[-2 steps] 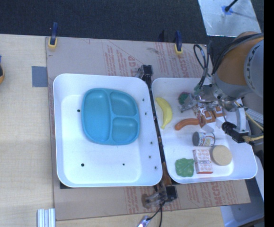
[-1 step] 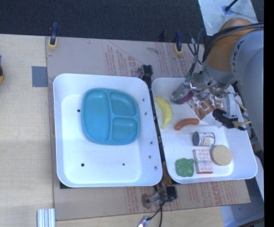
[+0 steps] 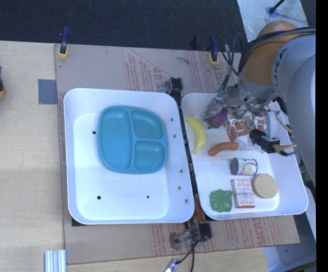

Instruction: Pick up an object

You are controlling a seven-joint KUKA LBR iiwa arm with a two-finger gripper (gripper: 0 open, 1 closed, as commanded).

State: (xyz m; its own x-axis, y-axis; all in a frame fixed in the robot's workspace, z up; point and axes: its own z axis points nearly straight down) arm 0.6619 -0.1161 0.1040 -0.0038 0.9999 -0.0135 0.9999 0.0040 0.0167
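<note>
In the right bin (image 3: 297, 200), the gripper (image 3: 223, 103) hangs at the far corner over a purple object (image 3: 216, 118), which lies just beneath it; whether it grips anything, I cannot tell. Nearby lies a banana (image 3: 197, 134).

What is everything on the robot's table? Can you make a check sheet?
Surface: bench with a cardboard sheet under two white bins.
Job's things: right bin has a banana, sausage, can, round biscuit, green leaf, small box.
Clutter: left bin holds a blue divided plate.
Grippers: gripper low at the right bin's far end, among purple and wrapped bits.
Cables: wires beside the arm.
Surroundings: dark floor; clamps on the far edge.
</note>
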